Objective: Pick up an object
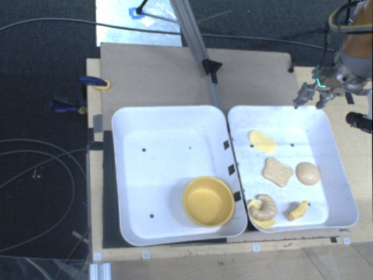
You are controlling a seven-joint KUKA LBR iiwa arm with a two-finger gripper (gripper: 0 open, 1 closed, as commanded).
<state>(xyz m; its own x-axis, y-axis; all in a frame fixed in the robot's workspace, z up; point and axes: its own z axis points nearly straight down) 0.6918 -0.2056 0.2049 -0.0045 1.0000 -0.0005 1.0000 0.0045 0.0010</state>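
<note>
Front edge: pale table [175, 74] carried two white bins.
Left bin [131, 127]: yellow bowl [208, 200].
Right bin [335, 156]: yellow chip [263, 141], cracker [277, 171], bun [307, 173], croissant [263, 207], small yellow piece [298, 210].
Hand [312, 96]: spread, holding nothing, over right bin's far rim.
Floor: dark carpet [41, 51], cables [35, 162].

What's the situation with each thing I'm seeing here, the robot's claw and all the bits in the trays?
gripper: open, holding nothing, above the right bin's far rim
yellow bowl: upright, in the left bin's near right corner
yellow chip: lying flat, right bin
waffle cracker: lying flat, right bin
round bun: resting beside the cracker
croissant: against the right bin's near left wall
small yellow piece: lying near the front rim
</note>
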